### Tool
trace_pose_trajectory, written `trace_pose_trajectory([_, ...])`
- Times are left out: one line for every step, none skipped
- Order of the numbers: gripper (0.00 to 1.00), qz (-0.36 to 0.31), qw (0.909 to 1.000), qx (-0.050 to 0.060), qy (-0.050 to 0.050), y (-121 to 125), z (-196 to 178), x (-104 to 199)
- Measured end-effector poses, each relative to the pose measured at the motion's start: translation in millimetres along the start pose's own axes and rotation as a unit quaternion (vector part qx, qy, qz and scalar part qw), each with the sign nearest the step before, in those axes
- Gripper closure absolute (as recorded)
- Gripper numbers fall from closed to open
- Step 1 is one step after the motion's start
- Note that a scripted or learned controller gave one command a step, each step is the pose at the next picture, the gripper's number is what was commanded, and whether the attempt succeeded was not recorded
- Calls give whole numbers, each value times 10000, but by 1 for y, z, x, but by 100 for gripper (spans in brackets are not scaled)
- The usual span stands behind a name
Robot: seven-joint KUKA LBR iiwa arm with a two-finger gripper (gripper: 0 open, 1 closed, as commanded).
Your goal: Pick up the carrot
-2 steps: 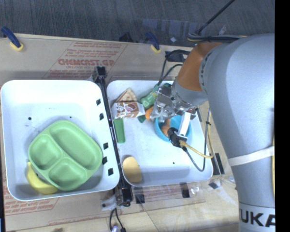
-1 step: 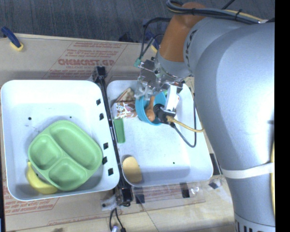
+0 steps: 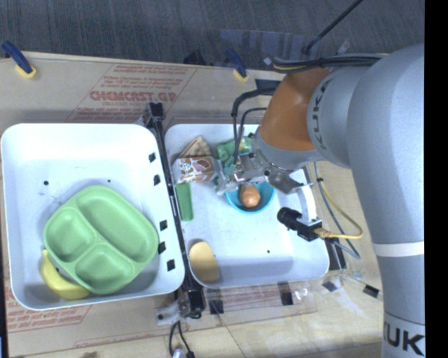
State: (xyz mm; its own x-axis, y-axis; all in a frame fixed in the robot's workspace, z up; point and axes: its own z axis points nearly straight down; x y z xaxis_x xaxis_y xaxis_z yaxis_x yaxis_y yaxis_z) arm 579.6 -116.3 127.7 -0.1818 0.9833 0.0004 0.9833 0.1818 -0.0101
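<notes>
In the right bin (image 3: 284, 256), a small orange piece that looks like the carrot (image 3: 249, 196) rests in a light blue bowl (image 3: 260, 202) near the middle. My gripper (image 3: 240, 173) hangs just above and to the left of the bowl, under the orange band of the arm (image 3: 287, 121). The gripper's body touches or nearly touches the bowl's far rim. The arm's bulk hides the bin's far right part.
A snack packet (image 3: 195, 168) and a green stick (image 3: 183, 201) lie by the right bin's left wall, with a tan cup (image 3: 203, 262) at its front corner. A green item (image 3: 225, 152) sits behind the gripper. The left bin (image 3: 30, 148) holds a green divided plate (image 3: 101, 237) over a yellow object (image 3: 58, 280).
</notes>
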Motion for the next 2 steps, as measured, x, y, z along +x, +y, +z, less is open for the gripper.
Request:
trace_pose_trajectory([100,-1658,9861,35,43,-36,5,-59])
trace_pose_trajectory([100,-1308,9914,-11,3,4,-49,-20])
